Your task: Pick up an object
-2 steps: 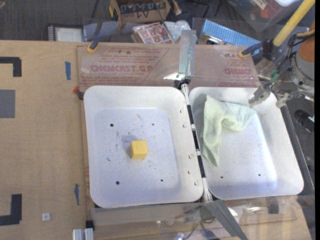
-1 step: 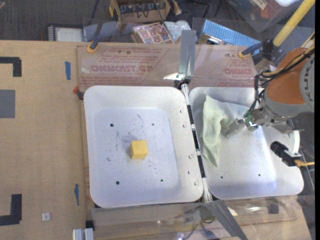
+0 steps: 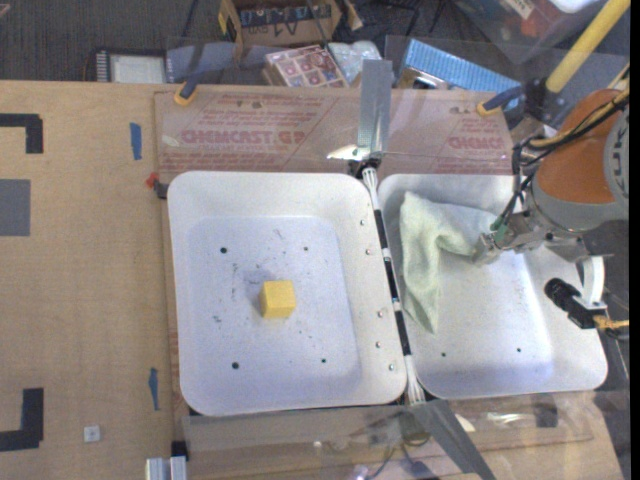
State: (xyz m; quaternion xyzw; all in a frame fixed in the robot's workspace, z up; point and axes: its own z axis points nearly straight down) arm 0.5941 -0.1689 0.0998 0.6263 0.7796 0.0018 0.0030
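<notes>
A pale green cloth [image 3: 424, 258] lies crumpled along the left side of the right bin [image 3: 520, 358]. One corner of it is drawn out to the right and ends between the fingers of my gripper [image 3: 487, 249]. The gripper sits low over the upper middle of that bin, shut on the cloth corner. A small yellow block [image 3: 279, 299] rests near the middle of the left bin [image 3: 200, 368], far from the gripper.
The arm's grey wrist and orange band [image 3: 585, 168] hang over the right bin's upper right corner. A black part with a cable [image 3: 572, 303] juts over the bin's right rim. A metal divider clamp [image 3: 374, 108] stands behind the bins.
</notes>
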